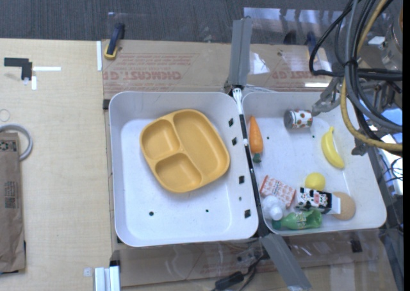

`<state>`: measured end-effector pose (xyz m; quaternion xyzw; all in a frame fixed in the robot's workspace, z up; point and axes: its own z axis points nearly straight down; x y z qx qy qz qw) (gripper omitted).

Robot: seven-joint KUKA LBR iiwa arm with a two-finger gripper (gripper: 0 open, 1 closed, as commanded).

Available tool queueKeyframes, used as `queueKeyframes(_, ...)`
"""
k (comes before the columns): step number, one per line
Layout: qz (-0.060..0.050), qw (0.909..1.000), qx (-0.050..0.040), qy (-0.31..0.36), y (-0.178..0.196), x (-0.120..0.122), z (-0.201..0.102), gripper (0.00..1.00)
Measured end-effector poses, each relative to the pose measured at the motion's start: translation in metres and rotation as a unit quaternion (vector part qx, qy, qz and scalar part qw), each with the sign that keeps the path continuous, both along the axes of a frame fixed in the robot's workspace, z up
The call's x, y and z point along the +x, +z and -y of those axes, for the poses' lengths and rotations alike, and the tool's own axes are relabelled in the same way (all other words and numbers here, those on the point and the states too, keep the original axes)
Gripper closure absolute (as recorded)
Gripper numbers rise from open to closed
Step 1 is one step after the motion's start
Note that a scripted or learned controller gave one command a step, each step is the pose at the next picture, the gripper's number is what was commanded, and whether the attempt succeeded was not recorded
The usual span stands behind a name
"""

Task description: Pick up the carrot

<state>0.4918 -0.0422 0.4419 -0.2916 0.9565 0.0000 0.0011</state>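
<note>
Far left: a brown paper bag (9,201) lies on the pale wooden bench top (57,155), well apart from both bins.
Left bin: the shallow white plastic left bin (119,174) holds a yellow three-compartment plastic plate (184,150), lying flat near the middle.
Carrot: the orange carrot with a green stub end (255,136) lies in the shallow white right bin (378,219), lengthwise along that bin's left wall, just beside the divide between the bins, touching nothing else.
Lower right bin: a red-and-white printed packet (277,188), a crumpled green wrapper (298,220), a round yellow lemon (314,181), a black-and-white patterned carton (315,200) and a tan round bun-like piece (346,206) sit close together.
Upper right bin: a small red-and-white can on its side (298,118) lies near the back wall, with a yellow banana (331,149) to its right.
Gripper: the grey gripper (324,102) hangs just beside the can, well apart from the carrot; whether it is spread or pressed together cannot be told.
Far right: black and yellow cables (359,59) loop over the arm.
</note>
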Motion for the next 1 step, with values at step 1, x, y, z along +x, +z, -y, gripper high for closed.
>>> queueKeyframes(1,0.0,1.0,0.0,0.0,0.0,0.0,0.0002,0.0)
